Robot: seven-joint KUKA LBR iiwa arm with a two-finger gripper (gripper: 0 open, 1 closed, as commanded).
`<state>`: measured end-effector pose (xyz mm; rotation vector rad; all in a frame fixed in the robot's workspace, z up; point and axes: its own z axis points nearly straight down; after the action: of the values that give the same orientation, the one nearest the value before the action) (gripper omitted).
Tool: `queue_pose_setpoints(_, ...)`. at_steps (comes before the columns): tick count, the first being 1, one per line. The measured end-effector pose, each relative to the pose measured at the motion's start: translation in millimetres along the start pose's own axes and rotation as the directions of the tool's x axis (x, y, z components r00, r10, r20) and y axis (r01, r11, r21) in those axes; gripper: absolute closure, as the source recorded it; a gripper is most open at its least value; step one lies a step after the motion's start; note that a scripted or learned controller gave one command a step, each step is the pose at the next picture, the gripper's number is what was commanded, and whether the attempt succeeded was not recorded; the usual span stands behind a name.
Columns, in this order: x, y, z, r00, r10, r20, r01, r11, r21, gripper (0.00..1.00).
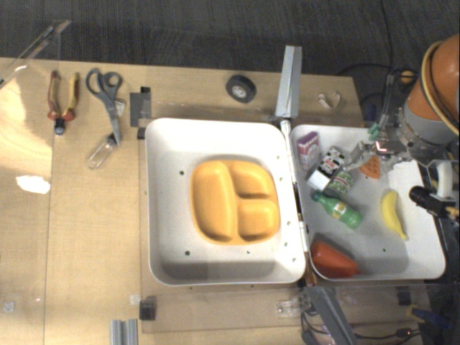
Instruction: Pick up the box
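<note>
bench: pale wood, smooth, faint sheen | bins: white plastic, glossy | yellow tray: plastic, smooth (slightly shiny) | green bottle: glossy plastic | scissors: bright metal blades | box: printed card, matt

White bins, yellow-orange sectioned tray, purple-and-white box, green bottle, yellow banana, red pepper-like item, black-white-red carton, orange-and-grey arm, tan bench, red-handled pliers, black tape roll.

Scissors, pliers, tape roll
</note>
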<state>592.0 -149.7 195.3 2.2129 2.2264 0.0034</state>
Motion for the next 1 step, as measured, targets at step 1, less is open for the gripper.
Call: queue_pose_setpoints(1,22.1,-25.2,91.1,0.974,-0.226,0.006,0.226,0.974,-0.019,0.00)
